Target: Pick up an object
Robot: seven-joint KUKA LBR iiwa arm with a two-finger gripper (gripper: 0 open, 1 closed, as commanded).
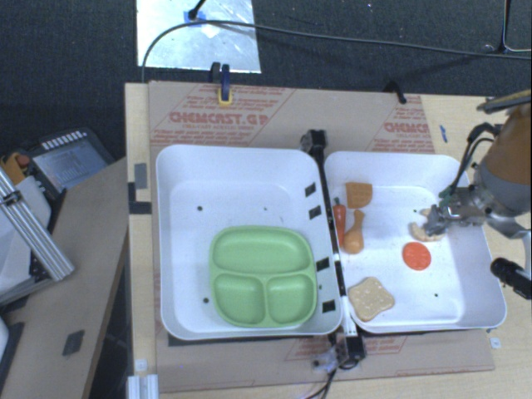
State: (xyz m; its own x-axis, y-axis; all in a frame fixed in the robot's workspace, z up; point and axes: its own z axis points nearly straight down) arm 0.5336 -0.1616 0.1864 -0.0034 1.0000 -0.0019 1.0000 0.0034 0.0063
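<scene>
The pick looks to be at the grasp stage and not finished. The tool (434,219) sits low in the right bin (478,306), at the right of the frame, directly over a small pale object (418,231) that looks like a toy food piece. Whether the tool is apart, together or clamped on that piece I cannot tell; its tips blur into the object. Nothing is visibly lifted, so the grip and the raise are left to do.

Other candidates lie in the same bin: a flat red-orange disc (416,257) just below the tool, a tan bread-slice shape (370,298) with a matte surface at lower centre, an orange drumstick-like piece (355,231), a squarish orange block (358,194) and a slim red piece (339,217) by the dividing wall.

The left bin (187,169) holds a smooth green three-compartment plate (263,274). Both bins are glossy white plastic on the worktop (399,110).
</scene>
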